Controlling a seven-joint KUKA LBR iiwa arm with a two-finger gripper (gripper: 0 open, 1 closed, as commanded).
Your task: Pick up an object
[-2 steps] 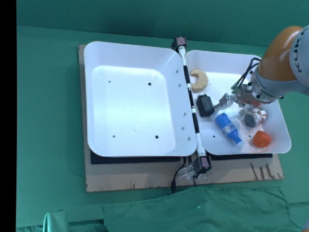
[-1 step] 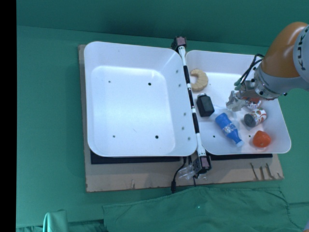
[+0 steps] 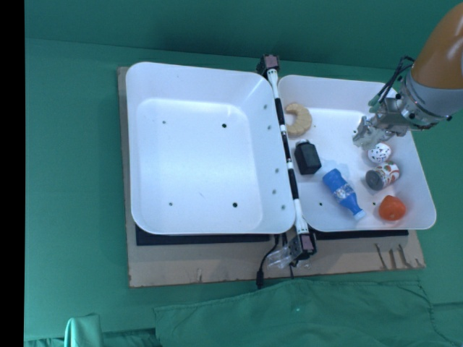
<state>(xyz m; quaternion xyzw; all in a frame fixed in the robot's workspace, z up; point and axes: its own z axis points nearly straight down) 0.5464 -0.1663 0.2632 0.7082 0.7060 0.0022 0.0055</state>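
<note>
Claw poised over right bin's far side

Claw (image 3: 365, 132) hangs low at the right bin (image 3: 329, 92), just above a white spotted ball (image 3: 379, 153); whether it is wide or narrow cannot be told. Below the ball sit a grey-and-orange ball (image 3: 382, 176) and an orange object (image 3: 391, 208). A blue bottle (image 3: 342, 192), black block (image 3: 307, 157) and tan ring (image 3: 298, 118) lie nearer the divider. The left bin (image 3: 145, 85) sits beside it on the green desk (image 3: 72, 157).

Green cloth (image 3: 289, 313) (rumpled), cardboard (image 3: 217, 266).
</note>
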